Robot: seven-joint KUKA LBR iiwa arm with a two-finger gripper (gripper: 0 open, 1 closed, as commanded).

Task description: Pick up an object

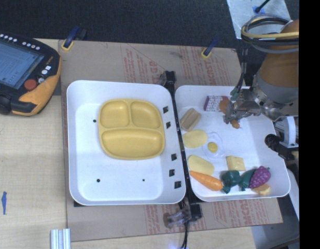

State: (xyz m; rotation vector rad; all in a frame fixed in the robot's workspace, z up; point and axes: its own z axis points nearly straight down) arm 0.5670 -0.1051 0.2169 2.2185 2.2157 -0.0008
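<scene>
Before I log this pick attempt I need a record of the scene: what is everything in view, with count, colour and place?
bins: 2, white, side by side on the bench
divided plate: 1, yellow, in the left bin
bread piece: 1, tan, right bin, upper left
oval pieces: 2, pale yellow, right bin, left side
fried egg: 1, white with yellow yolk, right bin, middle
cheese wedge: 1, yellow, right bin, lower middle
carrot: 1, orange, right bin, bottom
leafy vegetable: 1, dark green, beside the carrot
grapes: 1 bunch, purple, bottom right corner
small packet: 1, pink and white, right bin, top
teach pendant: 1, grey and orange, left of the bench
gripper: 1, grey, over the right bin's top
</scene>
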